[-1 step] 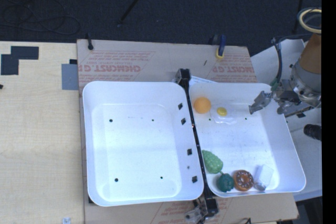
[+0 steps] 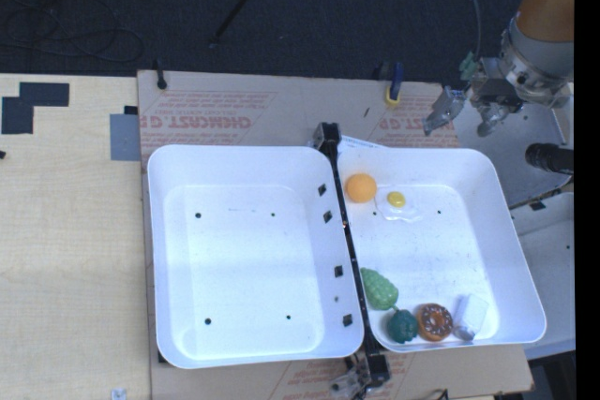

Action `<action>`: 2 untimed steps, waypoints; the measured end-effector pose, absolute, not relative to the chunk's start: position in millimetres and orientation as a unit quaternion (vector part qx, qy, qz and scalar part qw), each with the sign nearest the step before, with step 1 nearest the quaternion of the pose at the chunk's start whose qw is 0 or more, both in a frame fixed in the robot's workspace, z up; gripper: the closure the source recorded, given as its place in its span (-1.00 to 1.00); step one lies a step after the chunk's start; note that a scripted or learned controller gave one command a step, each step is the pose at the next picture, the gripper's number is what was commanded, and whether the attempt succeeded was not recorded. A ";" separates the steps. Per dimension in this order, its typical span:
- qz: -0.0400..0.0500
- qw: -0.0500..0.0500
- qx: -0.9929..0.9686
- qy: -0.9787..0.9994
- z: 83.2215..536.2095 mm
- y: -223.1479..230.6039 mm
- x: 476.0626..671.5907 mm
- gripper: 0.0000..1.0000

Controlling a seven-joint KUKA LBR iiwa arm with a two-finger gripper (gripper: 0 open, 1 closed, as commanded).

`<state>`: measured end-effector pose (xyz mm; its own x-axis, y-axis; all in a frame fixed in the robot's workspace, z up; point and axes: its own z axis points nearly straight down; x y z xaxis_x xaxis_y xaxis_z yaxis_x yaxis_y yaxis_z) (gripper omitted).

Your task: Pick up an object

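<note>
Right bin (image 2: 506, 229) holds orange ball (image 2: 361, 188), hand (image 2: 466, 115) well apart.

bins (image 2: 178, 171): white plastic, smooth, faint sheen
worktop (image 2: 66, 229): pale wood-look board, matt
cardboard (image 2: 244, 115): brown, matt, red print
ball (image 2: 361, 188): orange, smooth, matt
egg (image 2: 398, 204): glossy plastic, white with a yellow yolk
donut (image 2: 434, 321): brown, speckled top
green lump (image 2: 380, 288): rough, matt
gripper (image 2: 466, 115): grey metal, dull
</note>
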<state>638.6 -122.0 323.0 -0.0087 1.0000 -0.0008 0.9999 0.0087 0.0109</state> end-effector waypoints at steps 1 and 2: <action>0.004 0.003 0.704 0.710 418.8 -61.7 645.3 -1.00; 0.004 0.002 0.703 0.711 509.4 32.6 643.7 -1.00</action>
<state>643.7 32.6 509.4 -0.0106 0.9999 0.0025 0.9999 0.0106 0.0082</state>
